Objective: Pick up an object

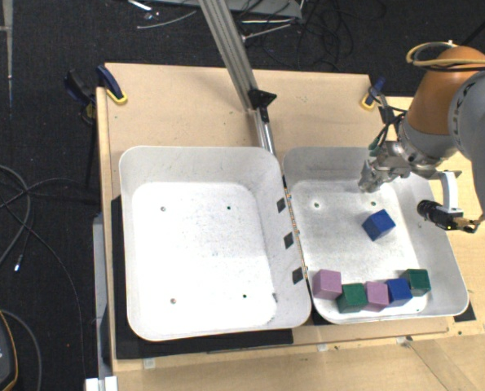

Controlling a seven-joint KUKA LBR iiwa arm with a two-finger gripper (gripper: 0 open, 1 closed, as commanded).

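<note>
Grey arm [470,120], orange wrist band [439,96]

One fixed camera looks down at a slant from above the tabletop [193,104], framing both bins [197,243] whole, with dark floor beyond.

A metal pole [230,43] slants over the wooden counter [189,108]. Blue-and-yellow clamps [112,85] grip its far corners. Black cables [18,218] trail across the dark floor [38,23].

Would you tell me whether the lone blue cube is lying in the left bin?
No, the blue cube lies in the right bin, apart from the row of five cubes along its near edge.
</note>
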